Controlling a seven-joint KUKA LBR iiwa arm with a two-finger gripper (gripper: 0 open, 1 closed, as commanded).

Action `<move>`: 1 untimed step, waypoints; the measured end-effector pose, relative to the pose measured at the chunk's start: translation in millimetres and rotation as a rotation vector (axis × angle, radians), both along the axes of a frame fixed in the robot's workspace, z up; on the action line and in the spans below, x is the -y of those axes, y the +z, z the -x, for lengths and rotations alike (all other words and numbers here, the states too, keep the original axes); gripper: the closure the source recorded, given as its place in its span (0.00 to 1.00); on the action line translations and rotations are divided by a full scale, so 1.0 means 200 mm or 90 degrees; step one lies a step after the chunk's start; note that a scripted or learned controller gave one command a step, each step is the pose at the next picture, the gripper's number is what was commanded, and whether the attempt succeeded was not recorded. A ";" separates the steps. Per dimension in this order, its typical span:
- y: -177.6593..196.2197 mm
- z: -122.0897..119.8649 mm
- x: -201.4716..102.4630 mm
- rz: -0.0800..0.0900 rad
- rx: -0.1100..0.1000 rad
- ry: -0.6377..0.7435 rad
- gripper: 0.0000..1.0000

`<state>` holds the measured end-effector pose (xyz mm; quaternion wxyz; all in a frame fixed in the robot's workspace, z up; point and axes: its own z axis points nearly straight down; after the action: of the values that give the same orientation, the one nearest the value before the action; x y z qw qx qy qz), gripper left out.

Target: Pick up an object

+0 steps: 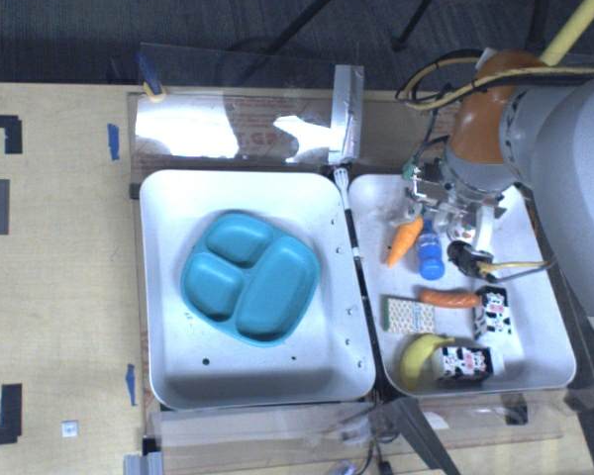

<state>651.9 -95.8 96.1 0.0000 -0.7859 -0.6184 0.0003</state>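
On the surface (59, 265) sit two white bins. The left bin (168, 364) holds a blue divided plate (249, 277). The right bin (544, 349) holds the loose things: an orange carrot (405, 240) lying tilted at its far left, a blue bottle (431, 258) just beside it, an orange stick (450, 300) lying across the middle, a patterned card (409, 316) below it, a yellow ball (421, 359) at the near edge, and two black-and-white blocks (470, 362), one touching the ball, the other right of the stick. The hand (445, 224) hangs over the bin's far part, just above the carrot and bottle; whether it is apart or together I cannot tell.
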 end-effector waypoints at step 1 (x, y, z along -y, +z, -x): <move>0.17 -0.07 0.06 0.001 0.001 -0.127 1.00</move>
<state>666.8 -107.1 131.1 -0.0009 -0.8436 -0.5370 -0.0001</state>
